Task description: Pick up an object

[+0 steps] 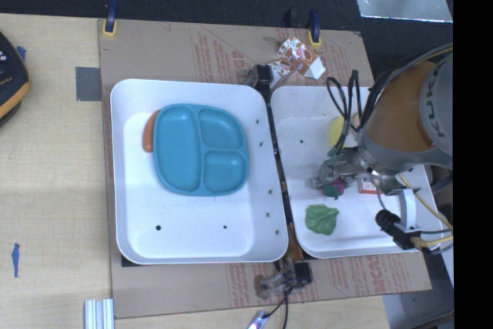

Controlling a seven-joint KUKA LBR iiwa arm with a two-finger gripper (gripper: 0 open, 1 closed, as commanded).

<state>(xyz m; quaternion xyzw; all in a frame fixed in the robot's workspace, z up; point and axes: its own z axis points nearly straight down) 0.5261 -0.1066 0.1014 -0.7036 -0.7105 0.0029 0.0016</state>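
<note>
Your gripper (333,179) sits low in the right bin (296,235), just above a green leafy piece (322,218); its grip state you cannot tell.

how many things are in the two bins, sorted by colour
Blue: 1, the divided plate in the left bin
Orange: 1, a piece partly under the plate
Green: 1, the leafy item in the right bin
Yellow: 1, an item near the arm
Dark, mixed colours: 1, a small object at the gripper
Total: 5

Crumpled wrapper (296,58) beyond the bins (131,166)
</note>
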